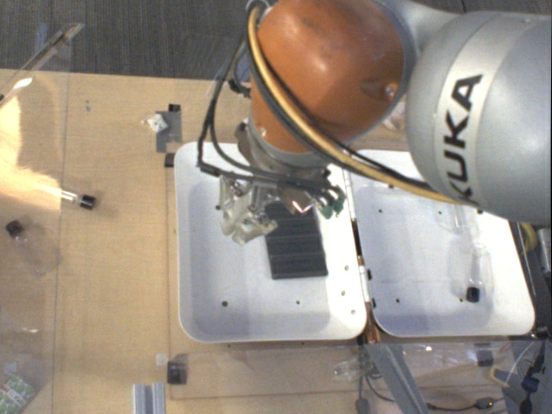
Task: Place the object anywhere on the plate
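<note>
The gripper (248, 218) hangs low over the left bin (200, 304), under the orange band (323, 59) of the arm. How far it is open I cannot tell, because its parts are pale and blur together against the white floor. Just beside the gripper, on its right and a little lower, a dark ribbed block (296, 245) lies flat in the same bin. The right bin (517, 313) is well apart from the gripper.
</note>
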You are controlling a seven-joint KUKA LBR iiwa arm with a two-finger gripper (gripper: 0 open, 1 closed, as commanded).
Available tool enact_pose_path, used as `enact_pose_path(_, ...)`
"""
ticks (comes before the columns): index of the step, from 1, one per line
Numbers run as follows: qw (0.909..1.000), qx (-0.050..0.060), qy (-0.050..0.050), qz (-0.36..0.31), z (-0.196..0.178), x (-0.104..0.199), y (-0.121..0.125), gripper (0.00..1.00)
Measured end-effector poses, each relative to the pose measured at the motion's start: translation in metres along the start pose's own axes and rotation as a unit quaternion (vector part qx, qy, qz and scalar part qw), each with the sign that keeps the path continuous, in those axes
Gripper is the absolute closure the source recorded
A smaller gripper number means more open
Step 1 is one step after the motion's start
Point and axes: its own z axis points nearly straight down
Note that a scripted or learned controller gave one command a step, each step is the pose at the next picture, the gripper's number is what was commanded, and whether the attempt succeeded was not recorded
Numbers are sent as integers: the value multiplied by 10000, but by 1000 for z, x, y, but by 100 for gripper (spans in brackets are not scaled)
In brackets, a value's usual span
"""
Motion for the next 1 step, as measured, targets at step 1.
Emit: enact_pose_path(1, 9963, -6, 17, 859, 208, -16, -14, 100)
